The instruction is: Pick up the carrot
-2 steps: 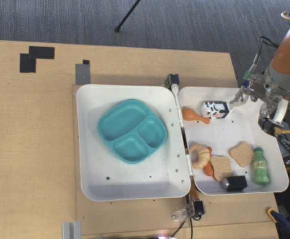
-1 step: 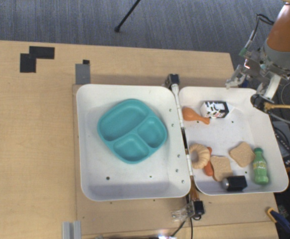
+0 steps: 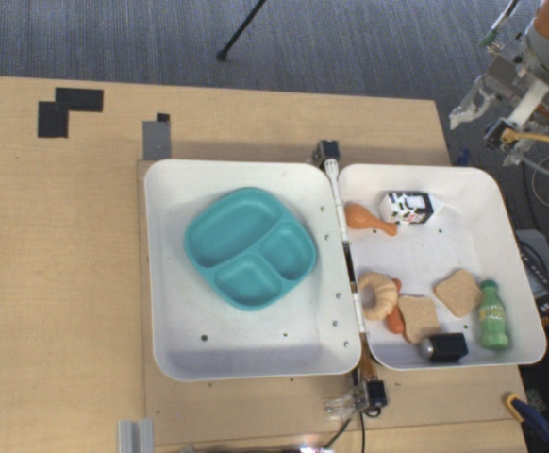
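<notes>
Gripper (image 3: 501,111): we see it at the upper right, off the bench and well apart from both bins; we cannot tell how it stands.
Carrot (image 3: 394,317): we spot orange peeking out in the right bin (image 3: 501,206), mostly hidden beneath a donut (image 3: 379,295) and touching a bread slice (image 3: 419,315).
Right bin, other items: chicken drumstick (image 3: 366,219), black-and-white toy (image 3: 407,207), second toast (image 3: 458,293), green bottle (image 3: 492,316), dark cylinder (image 3: 443,347).
Left bin (image 3: 171,281): we see a teal divided plate (image 3: 249,247).
</notes>
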You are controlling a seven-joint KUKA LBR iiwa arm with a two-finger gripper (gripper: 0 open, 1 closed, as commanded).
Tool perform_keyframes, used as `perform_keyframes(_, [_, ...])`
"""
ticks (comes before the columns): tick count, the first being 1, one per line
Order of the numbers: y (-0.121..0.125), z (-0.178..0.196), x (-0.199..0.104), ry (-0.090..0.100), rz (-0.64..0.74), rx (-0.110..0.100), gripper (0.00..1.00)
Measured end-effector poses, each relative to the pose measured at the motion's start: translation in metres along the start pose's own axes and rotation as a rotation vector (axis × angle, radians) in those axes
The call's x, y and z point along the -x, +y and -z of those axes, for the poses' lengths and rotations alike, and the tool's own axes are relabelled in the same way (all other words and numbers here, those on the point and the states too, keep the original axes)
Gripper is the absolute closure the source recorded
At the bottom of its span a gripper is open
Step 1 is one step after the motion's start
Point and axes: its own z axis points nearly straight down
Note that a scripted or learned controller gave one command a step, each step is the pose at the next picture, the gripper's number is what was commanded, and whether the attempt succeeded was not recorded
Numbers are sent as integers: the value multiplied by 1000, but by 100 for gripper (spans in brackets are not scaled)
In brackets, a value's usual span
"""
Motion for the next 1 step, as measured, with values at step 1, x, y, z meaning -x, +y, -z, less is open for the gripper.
perform_keyframes(1, [-7, -169, 50, -16, -127, -23, 0])
